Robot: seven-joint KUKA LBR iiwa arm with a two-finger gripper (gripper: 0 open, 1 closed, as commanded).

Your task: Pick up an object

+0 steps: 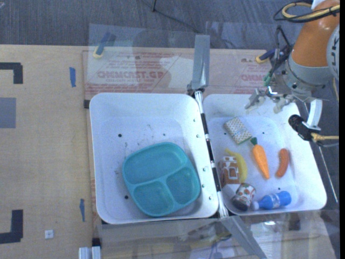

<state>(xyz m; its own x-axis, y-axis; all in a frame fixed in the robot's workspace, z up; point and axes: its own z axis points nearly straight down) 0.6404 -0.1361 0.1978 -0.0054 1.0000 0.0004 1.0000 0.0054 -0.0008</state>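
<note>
**Hovering over the right bin, nothing picked yet**

Hanging w/ my fingers (268,97) spread apart and pinching nothing, above the far edge of the right bin (319,190). Likeliest pick is the checkered pouch (237,129), just below me and lying apart from its neighbours. Carrot (260,159) sits mid-bin, blue bottle (275,200) near the front wall. Teal tray (161,179) fills the left bin (108,117).

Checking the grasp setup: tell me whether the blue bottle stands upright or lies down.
Lying down. The blue bottle rests on its side on the right bin's floor, its length running sideways.

arm (318,36) cropped at right edge
</note>
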